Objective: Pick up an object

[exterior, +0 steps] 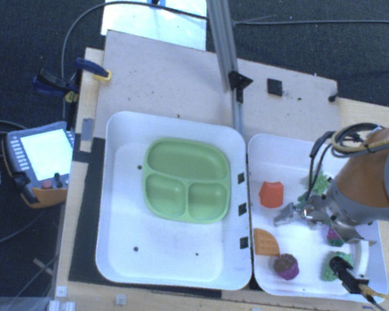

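The arm (378, 176) reaches in from the right over the right bin (261, 151), its orange band above the wrist. The gripper (293, 214) hangs low in the middle of that bin, pointing left; its metal fingers (286, 217) look slightly parted with nothing between them, though the view is too blurred to be sure.

Several objects lie in the right bin. A red block (271, 194) sits just left of the gripper and a little farther back, close to it but apart. An orange wedge (265, 241) lies near the left wall of the bin, nearer than the gripper. A dark purple lump (286, 266) sits just right of the wedge, toward the near rim. A green piece (334, 267) lies at the near right, beside a black part of the arm's tooling. Another green piece (319, 184) shows behind the wrist, and a purple bit (334, 237) peeks out under it; what either is I cannot tell.

The left bin (111, 196) holds a green divided plate (187, 179), with one wide section at the far side and two smaller ones near. It lies flat in the far half of the bin.

Both bins rest on the worktop (156, 72). A pendant (38, 159) with a lit screen lies on the floor to the left.
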Robot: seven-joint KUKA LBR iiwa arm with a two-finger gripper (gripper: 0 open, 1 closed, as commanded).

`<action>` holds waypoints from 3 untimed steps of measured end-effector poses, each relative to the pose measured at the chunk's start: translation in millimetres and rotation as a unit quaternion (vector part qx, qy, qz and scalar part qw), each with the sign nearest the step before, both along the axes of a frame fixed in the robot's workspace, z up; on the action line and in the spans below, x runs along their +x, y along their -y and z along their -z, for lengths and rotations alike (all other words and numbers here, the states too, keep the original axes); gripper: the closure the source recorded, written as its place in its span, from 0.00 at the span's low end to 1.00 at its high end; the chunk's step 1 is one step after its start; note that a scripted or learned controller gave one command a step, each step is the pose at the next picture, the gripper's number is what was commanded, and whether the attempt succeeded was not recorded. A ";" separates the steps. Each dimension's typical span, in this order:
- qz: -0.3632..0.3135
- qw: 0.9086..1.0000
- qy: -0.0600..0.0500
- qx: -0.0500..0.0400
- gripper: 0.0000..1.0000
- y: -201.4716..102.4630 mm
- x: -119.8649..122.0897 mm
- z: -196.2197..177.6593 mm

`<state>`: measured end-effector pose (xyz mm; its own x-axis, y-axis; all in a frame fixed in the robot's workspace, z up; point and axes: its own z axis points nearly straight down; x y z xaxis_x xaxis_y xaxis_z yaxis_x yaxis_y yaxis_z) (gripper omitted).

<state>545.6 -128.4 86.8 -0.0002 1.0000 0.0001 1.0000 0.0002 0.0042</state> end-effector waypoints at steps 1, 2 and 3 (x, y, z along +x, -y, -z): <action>0.000 1.000 0.004 -0.001 1.00 0.2 2.5 -12.8; -0.001 1.000 0.001 -0.001 1.00 7.8 3.3 -58.9; -0.002 1.000 0.001 -0.001 1.00 12.6 9.6 -104.6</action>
